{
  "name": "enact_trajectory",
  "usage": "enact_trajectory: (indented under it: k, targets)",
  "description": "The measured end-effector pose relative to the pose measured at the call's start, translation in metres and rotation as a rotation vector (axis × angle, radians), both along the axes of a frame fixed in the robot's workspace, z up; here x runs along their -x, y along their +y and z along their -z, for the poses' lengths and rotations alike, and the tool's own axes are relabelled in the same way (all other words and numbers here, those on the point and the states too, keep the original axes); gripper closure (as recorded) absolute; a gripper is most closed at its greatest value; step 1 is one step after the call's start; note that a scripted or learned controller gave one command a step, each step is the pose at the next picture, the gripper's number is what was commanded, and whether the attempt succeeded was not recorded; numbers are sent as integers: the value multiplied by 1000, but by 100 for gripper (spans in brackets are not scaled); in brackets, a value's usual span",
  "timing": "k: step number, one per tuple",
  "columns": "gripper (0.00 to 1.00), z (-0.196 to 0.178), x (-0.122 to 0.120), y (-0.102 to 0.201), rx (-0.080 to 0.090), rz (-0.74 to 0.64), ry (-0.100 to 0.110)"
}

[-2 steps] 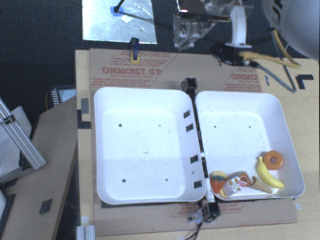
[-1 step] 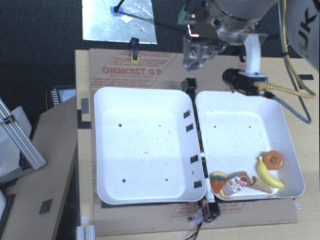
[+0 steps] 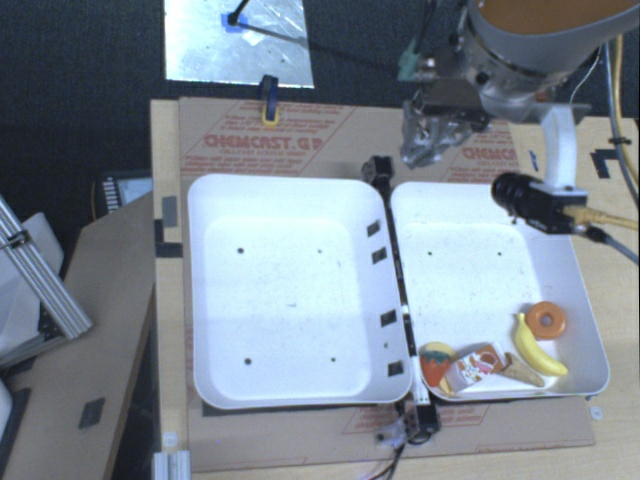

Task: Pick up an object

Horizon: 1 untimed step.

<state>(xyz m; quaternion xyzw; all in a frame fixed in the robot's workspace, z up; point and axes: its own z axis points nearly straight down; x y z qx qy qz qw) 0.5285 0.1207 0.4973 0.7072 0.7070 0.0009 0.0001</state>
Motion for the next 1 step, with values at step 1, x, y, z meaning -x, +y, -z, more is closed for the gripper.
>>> enact_trajectory:
  k: [1]
  targets:
    - [100,42,38,-2,1,-3,4]
